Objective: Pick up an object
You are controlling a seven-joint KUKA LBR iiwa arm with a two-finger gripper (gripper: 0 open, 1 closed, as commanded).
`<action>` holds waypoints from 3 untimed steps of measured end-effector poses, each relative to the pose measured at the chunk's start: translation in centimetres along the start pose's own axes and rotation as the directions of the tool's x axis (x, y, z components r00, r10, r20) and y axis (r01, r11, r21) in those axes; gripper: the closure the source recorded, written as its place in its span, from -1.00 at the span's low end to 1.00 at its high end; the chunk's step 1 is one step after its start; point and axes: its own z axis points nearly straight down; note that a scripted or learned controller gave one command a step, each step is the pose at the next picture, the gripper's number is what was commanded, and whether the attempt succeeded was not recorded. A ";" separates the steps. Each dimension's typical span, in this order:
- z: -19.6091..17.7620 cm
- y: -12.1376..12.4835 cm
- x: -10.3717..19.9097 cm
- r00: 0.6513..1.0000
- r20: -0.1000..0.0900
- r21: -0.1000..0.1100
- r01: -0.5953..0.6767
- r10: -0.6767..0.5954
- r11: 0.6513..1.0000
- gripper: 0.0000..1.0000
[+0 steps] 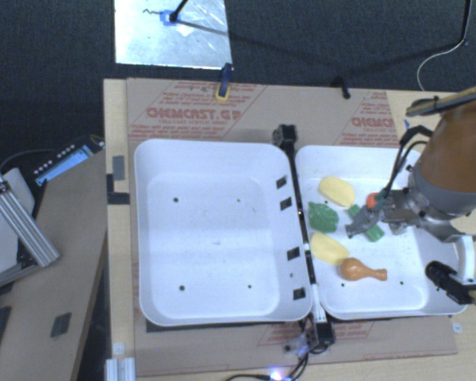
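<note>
My gripper (366,222) hangs low over the middle of the right bin (397,302), with the arm coming in from the right. A small green piece (374,233) lies right under it, and a small orange-red thing (372,202) shows just behind it. To the gripper's left lie a yellow lump (336,190), a green leafy toy (323,217) and a second yellow piece (329,248). An orange-brown drumstick-shaped toy (362,271) rests in front of the gripper, nearer the bin's front edge.
The left bin (155,213) stands beside the right one, and a black divider with clips (295,213) runs between them. A metal plate (173,22) lies beyond the bench, and grey equipment (16,221) stands at the left.
</note>
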 end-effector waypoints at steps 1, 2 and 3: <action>9.7 -0.4 0.9 1.000 -0.002 0.007 -0.001 0.001 1.000 -1.00; 12.5 8.9 -1.6 1.000 0.003 -0.008 0.003 -0.003 1.000 -1.00; 12.4 15.2 -1.0 1.000 0.001 -0.007 0.004 -0.004 1.000 -1.00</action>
